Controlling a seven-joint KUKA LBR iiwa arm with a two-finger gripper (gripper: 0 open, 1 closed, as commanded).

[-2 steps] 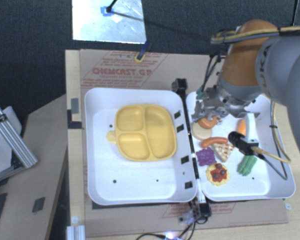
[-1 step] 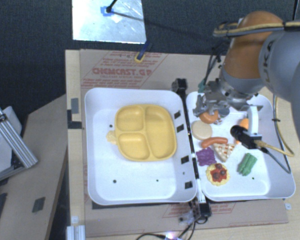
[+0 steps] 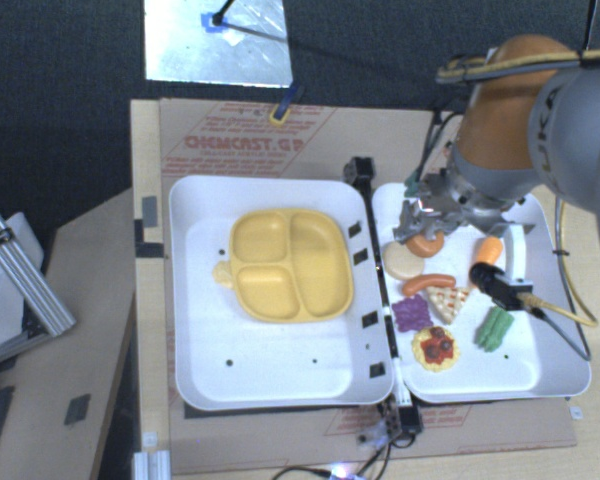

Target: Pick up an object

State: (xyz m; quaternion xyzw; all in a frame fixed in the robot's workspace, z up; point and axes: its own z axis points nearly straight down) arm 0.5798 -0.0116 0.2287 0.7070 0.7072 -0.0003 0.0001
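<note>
My arm [image 3: 570,118] at about 2 o'clock is a chunky grey casing with a fat glossy orange band [image 3: 505,93] above the wrist. There's a yellow-edged dark ring on top of the band, thin black cables trailing off it, and a boxy silver metal gripper [image 3: 425,218] under it.

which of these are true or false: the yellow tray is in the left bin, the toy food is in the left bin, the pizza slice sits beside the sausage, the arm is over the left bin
1. The yellow tray is in the left bin. True.
2. The toy food is in the left bin. False: the pieces lie in the right bin.
3. The pizza slice sits beside the sausage. True.
4. The arm is over the left bin. False: it hangs over the right bin, with the gripper low by an orange piece.
</note>
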